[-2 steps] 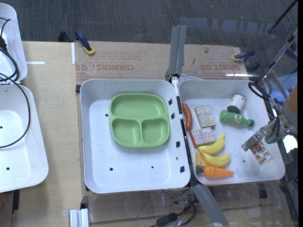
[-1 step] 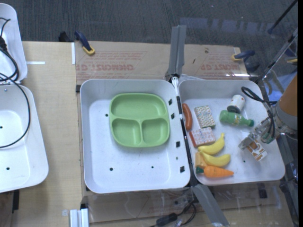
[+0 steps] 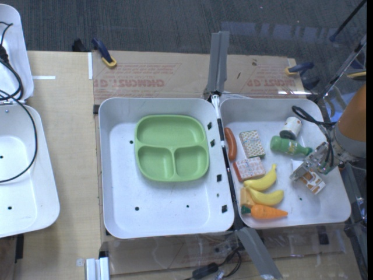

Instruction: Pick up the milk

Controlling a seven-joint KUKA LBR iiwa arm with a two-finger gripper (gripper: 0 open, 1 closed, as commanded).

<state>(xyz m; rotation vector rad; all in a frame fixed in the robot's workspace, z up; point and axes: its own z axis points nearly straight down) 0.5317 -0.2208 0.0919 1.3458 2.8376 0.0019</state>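
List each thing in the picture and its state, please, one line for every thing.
Gripper: low in the right bin, over the milk carton.
Milk carton: lying tilted on the right bin's floor.
Green bottle: lying on its side.
Green plate: flat in the left bin.
Bananas: lying beside the carrot.

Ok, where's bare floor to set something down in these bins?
Left bin: bare strip in front of the green plate. Right bin: crowded along the left by sausage, bananas, carrot; gripper works mid-right.
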